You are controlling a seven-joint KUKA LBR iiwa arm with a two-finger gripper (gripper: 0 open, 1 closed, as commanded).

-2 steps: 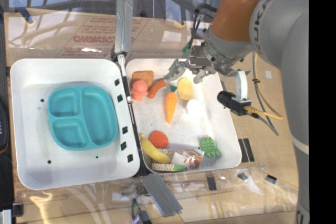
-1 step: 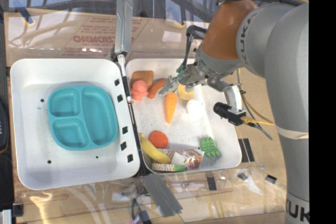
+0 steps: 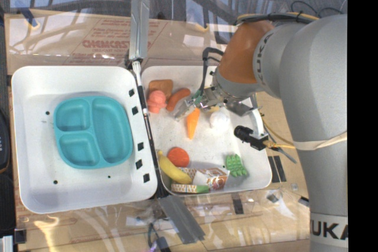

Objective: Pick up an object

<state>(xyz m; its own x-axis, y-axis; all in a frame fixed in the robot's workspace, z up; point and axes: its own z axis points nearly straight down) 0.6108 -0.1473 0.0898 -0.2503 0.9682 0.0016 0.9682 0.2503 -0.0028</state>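
Your toy carrot point(image 3: 192, 122) lies tilted in the middle of the right bin point(image 3: 260, 177), its orange tip pointing down and its top end touching the gripper point(image 3: 198, 102), which hangs just above it at the end of the grey arm point(image 3: 307, 79) reaching in from the right. You cannot tell from this angle whether the claw is clenched or released, since the wrist hides most of it. Just left of the carrot sit a pink ball point(image 3: 156, 101), a brown block point(image 3: 160, 87) and a reddish sausage point(image 3: 178, 98); a white egg point(image 3: 220, 120) rests just right of it. Nearer you lie a tomato point(image 3: 178, 156), a banana point(image 3: 171, 169), a green toy point(image 3: 235, 166) and a small printed carton point(image 3: 211, 177). The left bin point(image 3: 29, 186) holds a teal divided plate point(image 3: 93, 130).
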